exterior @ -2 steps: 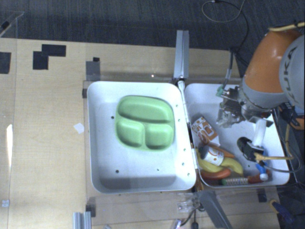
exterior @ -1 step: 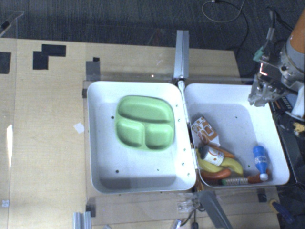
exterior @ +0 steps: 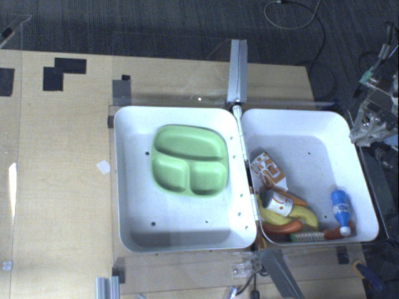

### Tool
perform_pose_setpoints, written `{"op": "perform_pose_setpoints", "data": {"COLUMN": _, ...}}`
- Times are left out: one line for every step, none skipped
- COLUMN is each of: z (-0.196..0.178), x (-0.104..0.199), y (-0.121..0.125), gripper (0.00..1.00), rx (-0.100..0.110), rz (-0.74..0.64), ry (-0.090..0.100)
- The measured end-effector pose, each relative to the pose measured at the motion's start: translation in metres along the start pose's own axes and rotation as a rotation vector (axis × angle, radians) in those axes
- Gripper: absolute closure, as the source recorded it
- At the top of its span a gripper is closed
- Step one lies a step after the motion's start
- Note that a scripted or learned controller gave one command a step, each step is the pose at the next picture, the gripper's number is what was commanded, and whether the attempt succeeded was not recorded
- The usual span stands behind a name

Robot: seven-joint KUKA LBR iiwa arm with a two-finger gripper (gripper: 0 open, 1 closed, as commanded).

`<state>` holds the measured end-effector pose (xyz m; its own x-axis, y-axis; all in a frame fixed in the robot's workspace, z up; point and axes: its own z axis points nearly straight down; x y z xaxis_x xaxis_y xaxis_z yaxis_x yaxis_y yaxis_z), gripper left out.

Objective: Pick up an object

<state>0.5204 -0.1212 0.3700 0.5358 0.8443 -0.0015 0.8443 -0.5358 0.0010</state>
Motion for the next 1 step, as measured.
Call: {"op": "perform_pose_setpoints", "data": {"z": -0.0091, "x": 0.0022, "y": 0.0017, "gripper": 1.0, "rx": -0.001, "rz": -0.009, "ry": -0.002}}
